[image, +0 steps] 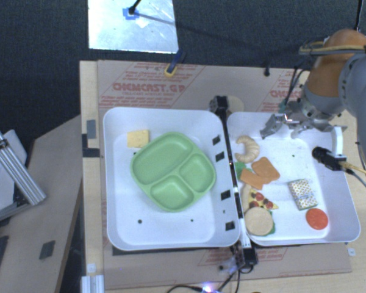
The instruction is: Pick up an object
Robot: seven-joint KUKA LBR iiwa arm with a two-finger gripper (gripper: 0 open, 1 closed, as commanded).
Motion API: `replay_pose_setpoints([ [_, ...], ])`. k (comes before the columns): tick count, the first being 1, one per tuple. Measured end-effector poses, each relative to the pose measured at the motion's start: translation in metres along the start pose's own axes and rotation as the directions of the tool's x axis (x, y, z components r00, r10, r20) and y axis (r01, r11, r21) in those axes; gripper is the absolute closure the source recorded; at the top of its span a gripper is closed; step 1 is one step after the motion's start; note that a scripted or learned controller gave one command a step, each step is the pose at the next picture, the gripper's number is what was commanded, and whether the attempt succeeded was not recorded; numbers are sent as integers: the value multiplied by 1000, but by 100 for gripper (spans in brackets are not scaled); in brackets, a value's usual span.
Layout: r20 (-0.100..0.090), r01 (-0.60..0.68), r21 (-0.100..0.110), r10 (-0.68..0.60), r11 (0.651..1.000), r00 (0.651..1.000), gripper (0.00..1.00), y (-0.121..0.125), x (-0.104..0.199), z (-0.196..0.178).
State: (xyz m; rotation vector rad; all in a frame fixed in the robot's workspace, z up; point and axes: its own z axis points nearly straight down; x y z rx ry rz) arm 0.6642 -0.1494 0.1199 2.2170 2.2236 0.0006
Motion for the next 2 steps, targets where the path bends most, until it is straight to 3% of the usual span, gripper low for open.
replay_pose_setpoints([
  [1, 0, 2, 0, -2, 1000, 1000, 0, 1, 1, 36],
  [2, 0, 3, -4, -3, 1000, 1000, 100, 2, 1, 24],
])
